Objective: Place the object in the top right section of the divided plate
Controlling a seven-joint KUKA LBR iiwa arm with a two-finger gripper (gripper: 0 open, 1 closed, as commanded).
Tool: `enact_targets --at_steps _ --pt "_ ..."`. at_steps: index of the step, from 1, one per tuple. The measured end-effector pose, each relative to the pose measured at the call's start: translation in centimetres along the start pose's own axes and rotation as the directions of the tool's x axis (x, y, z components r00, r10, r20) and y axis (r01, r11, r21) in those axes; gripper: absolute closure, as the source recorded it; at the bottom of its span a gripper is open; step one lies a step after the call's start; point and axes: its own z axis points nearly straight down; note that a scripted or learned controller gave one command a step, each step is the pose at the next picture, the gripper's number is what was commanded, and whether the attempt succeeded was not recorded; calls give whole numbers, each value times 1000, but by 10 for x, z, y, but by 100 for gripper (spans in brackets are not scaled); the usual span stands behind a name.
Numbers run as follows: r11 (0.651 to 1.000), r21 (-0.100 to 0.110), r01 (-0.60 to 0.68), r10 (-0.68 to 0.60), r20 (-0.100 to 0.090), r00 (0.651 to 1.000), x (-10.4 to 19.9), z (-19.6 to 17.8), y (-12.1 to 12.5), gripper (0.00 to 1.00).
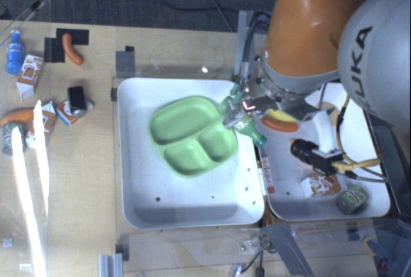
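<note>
Divided plate [186,131], green with three compartments, lies flat in the left bin [141,205], above and right of that bin's middle, with its right rim near the wall shared with the right bin [277,204]. The gripper [243,110] stands over that right rim, at the junction of the two bins. Whether it is spread, pressed together or pinching anything cannot be told, because the wrist and the glare on the tool hide the tips. No item can be confirmed in its hold. All three compartments of the plate appear bare, so the placement is judged not yet made. Just right of the gripper, in the upper left corner of the right bin, lies a yellow and red hot-dog toy [280,121]. It is the nearest loose item and the likeliest candidate for the task's object, though this is an inference only. The gripper's station between toy and plate suits either a pick-up or a carry across the wall. Further out, a small carton [321,186] and a can [352,198] rest near the lower edge of the right bin, well apart from the gripper. On the bench [70,205] to the left, outside both bins, a sausage toy [73,51] and a blue bottle [14,52] lie clear of the work.
</note>
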Motion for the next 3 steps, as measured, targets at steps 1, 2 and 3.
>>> enact_targets --at_steps 1,2,3 --pt "978 1 210 -210 0 978 -3 16 -36 100" --pt "978 1 209 -209 0 978 -3 16 -36 0" --pt "977 -5 212 -212 1 977 -2 5 -34 100"
